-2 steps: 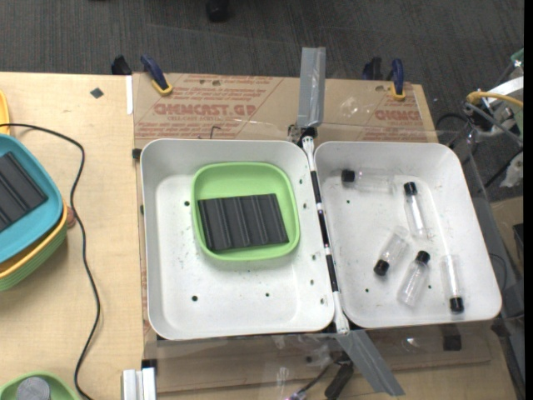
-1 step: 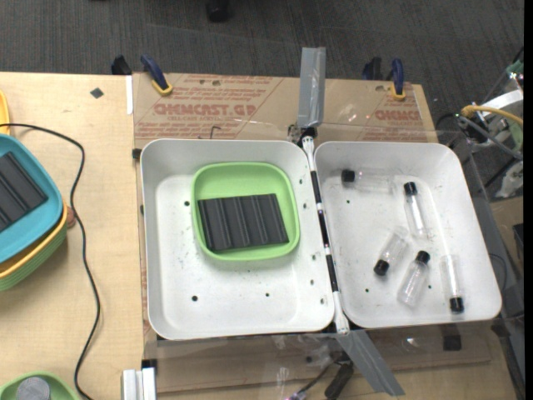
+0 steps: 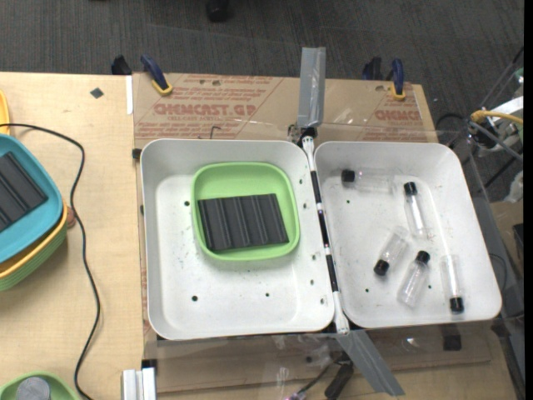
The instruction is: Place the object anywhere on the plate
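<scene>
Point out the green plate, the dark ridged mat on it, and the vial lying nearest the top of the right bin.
green plate (image 3: 243,176): camera view, on its far rim.
dark ridged mat (image 3: 244,222): camera view, mat's centre.
vial (image 3: 368,179): camera view, its clear body.

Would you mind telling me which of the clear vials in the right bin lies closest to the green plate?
The vial at the bin's top-left corner: it lies crosswise, black cap toward the plate, while the other four sit farther right.

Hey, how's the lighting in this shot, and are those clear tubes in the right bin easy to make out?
Camera view: even, soft light with faint shadows; the green plate is sharp. The clear tubes nearly vanish against the white right bin; mainly their black caps stand out. Mild softness overall, no strong glare.
</scene>
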Controlling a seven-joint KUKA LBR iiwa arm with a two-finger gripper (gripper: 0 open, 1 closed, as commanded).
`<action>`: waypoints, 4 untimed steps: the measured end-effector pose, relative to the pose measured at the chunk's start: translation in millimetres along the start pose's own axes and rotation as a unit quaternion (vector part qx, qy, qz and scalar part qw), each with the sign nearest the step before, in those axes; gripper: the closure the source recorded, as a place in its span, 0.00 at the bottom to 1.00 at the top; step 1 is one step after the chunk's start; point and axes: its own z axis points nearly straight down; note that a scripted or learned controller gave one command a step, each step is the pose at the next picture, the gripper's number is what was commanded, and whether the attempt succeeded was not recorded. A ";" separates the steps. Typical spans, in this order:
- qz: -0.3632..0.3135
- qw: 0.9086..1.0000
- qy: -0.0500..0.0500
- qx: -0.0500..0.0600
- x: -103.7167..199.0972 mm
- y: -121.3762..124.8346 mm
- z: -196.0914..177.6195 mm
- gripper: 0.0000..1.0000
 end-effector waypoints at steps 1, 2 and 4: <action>0.000 1.000 -0.001 0.000 -12.4 -2.3 10.0 0.00; 0.000 1.000 0.000 0.000 -28.2 -5.3 13.8 0.00; -0.001 1.000 0.000 0.000 -55.9 -10.7 1.7 0.00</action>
